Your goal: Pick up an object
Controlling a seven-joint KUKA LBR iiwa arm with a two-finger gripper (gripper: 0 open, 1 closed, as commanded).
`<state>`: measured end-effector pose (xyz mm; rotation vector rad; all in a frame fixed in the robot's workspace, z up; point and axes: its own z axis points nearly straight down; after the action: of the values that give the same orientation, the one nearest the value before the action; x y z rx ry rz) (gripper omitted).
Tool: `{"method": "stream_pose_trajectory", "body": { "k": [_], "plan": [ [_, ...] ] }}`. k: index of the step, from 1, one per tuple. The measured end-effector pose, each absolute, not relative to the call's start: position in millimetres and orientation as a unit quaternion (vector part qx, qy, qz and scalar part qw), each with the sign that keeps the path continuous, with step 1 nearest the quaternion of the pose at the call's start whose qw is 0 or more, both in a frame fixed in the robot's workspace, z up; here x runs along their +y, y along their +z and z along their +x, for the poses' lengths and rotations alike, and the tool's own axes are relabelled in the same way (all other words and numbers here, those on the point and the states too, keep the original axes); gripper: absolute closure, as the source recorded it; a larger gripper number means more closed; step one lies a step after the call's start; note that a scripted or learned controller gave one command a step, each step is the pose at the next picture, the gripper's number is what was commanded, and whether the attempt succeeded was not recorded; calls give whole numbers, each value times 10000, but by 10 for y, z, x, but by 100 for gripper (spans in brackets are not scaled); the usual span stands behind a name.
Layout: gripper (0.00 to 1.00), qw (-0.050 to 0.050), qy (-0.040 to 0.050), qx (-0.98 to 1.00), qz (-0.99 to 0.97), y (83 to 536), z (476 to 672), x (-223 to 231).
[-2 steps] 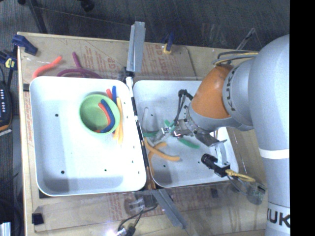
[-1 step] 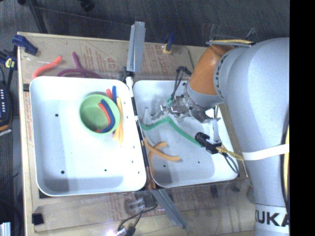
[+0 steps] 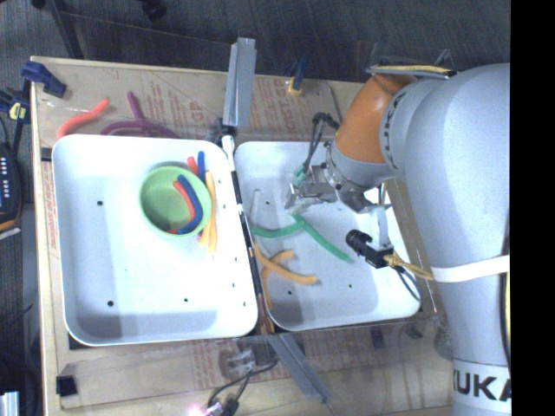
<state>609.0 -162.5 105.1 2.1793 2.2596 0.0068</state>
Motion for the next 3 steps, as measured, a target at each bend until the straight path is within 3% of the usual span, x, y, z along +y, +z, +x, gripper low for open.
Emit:
{"method": "stream_pose_trajectory", "body": {
  "k": [1, 2, 3],
  "plan": [
    [0, 10, 21, 7202, 6938, 1050, 6090, -1622],
    [0, 161, -5, 7184, 6955, 1007, 5415, -1159],
    [100, 88, 6, 7218, 6921, 1092, 5412, -1107]
  ]
}}
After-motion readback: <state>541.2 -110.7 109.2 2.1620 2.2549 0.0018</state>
